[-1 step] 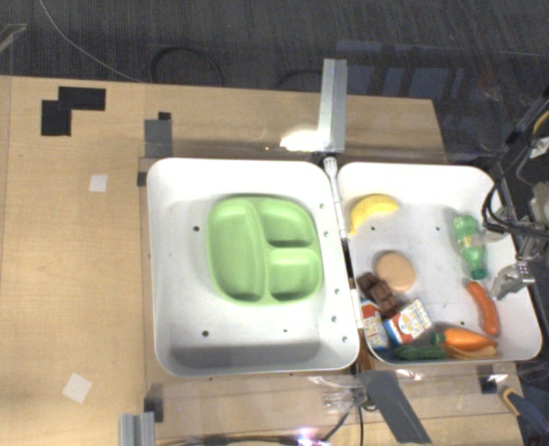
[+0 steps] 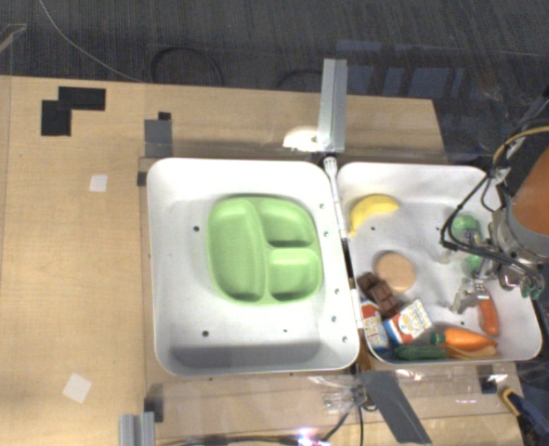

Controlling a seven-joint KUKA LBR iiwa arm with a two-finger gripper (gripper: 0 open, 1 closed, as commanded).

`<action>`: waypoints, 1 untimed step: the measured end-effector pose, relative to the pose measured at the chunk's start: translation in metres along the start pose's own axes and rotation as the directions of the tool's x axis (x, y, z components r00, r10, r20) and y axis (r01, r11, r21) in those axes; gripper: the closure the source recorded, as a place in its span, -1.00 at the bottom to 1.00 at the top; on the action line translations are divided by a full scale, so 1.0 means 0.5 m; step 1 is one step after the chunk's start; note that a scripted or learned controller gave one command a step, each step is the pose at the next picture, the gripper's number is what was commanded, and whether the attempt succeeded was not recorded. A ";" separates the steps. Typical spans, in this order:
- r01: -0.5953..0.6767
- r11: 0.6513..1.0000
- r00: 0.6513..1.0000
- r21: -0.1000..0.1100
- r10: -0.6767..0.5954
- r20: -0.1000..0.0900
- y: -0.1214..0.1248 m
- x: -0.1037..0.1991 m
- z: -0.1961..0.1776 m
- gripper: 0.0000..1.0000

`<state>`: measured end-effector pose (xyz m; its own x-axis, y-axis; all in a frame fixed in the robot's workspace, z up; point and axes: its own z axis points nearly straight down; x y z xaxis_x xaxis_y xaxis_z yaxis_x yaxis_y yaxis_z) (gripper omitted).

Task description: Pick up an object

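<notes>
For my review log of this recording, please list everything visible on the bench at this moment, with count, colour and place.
Bins: 2, white, side by side; left bin, right bin.
Divided tray: 1, light green, middle of the left bin.
Banana: 1, yellow, upper left of the right bin.
Round disc: 1, tan, centre-left of the right bin.
Brown block: 1, dark brown, just below the disc.
Small carton: 1, white and red, lower part of the right bin.
Carrot: 1, orange, along the bottom wall of the right bin.
Green stick: 1, dark green, beside the carrot.
Arm: 1, grey with an orange band, over the right bin's right side.
Gripper: 1, dark metal, low over the right bin.
</notes>
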<state>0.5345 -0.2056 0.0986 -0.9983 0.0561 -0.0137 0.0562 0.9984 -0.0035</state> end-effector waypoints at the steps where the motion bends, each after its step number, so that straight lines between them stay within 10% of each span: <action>1: 0.005 1.000 1.000 0.000 -0.005 0.003 -0.001 0.022 0.016 -1.00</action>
<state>0.5238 -0.2053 0.0902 -0.9986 0.0511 -0.0167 0.0511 0.9987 -0.0034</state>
